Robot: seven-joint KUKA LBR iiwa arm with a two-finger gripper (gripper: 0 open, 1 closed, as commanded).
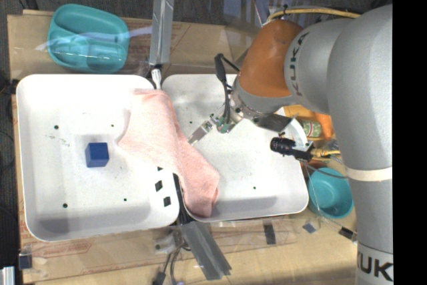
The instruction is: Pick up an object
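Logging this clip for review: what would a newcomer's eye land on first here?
The big grey arm with its orange band dominates the right side, reaching over the right bin. Next comes the pink cloth, draped across the divide between the two bins. A small blue cube sits alone in the left bin, and a teal container lies on the bench behind that bin.

Soft pink cloth (matt, rumpled) drapes smooth glossy white plastic bins.
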